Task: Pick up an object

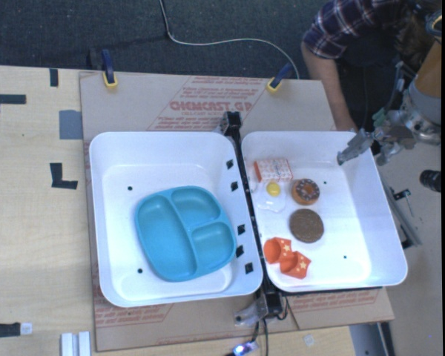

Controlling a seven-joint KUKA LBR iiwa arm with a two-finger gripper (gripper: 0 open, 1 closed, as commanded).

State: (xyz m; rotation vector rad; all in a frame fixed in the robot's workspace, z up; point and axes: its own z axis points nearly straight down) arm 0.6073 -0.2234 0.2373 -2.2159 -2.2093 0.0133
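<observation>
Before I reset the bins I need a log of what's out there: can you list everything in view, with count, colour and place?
Bins: two, white, side by side on the bench.
Divided tray: one, blue, three compartments, in the left-hand bin.
Small packet: one, white and orange, top left of the right-hand bin.
Yellow piece: one, small, just below the packet.
Doughnut: one, brown with sprinkles, right of the yellow piece.
Round brown disc: one, below the doughnut, perhaps a cookie.
Orange-red pieces: a small cluster, lower left of the right-hand bin.
Clamps: two, blue and yellow, at the board's far edge.
Person: one, plaid shirt, top right.
Tool: one, grey, over the right-hand bin's upper right rim.
</observation>
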